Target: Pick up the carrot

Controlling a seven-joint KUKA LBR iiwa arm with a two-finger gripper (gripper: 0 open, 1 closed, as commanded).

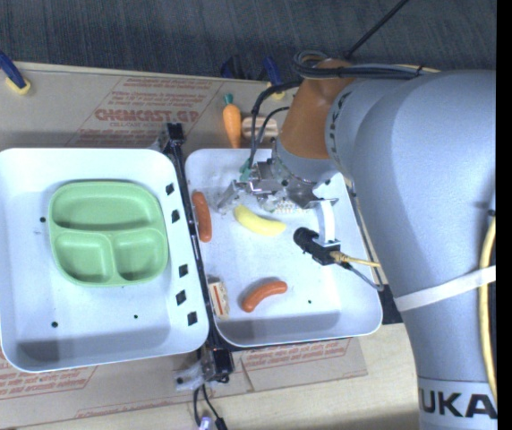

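Although the grey arm with its orange band [305, 119] hides much of the wrist, the two-finger gripper [260, 186] can be made out low in the right-hand shallow white bin [363, 316], near its far wall and just above a small yellow banana-shaped toy [259, 221]. Whether it is spread or pressed together I cannot tell from here; the metal parts blur together, and nothing shows pinched there.

The small orange carrot with a green top [230, 122] is not in that bin at all. It lies outside, on the brown cardboard [131, 106] beyond the bin's far rim, just beside the arm's orange band and apart from the gripper.

Elsewhere in the right bin lie an orange-red sausage-shaped toy [202, 216] by the left wall and another reddish sausage [263, 293] toward the near side. The left white bin [5, 330] holds a pale green divided tray [108, 231].

I'd judge the approach stage is in hand, with no grasp made. The next move calls for lifting clear of the bin wall, shifting over the rim toward the carrot, and lining up across its narrow body.
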